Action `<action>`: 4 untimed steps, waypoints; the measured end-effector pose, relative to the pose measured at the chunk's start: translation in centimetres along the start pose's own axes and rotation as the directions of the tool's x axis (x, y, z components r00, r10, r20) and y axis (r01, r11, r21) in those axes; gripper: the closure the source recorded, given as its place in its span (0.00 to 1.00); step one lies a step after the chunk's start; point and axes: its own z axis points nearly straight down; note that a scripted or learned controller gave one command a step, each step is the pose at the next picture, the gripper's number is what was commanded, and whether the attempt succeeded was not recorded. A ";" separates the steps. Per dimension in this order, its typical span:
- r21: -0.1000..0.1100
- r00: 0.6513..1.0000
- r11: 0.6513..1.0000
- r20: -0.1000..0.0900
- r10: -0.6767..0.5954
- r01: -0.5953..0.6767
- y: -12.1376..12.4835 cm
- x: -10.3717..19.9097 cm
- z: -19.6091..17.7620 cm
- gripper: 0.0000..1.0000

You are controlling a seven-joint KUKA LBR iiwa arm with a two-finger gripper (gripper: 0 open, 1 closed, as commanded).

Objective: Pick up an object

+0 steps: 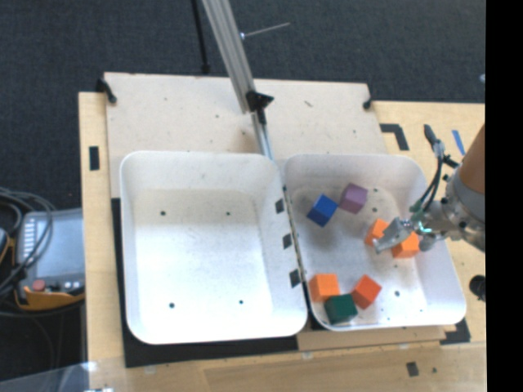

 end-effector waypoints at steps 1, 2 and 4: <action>-0.005 1.000 1.000 0.002 0.003 -0.003 0.1 0.0 -0.2 0.00; 0.001 1.000 1.000 0.002 0.008 -0.008 0.0 0.9 4.9 0.00; -0.006 1.000 1.000 0.005 0.006 -0.006 -0.2 0.3 14.6 0.00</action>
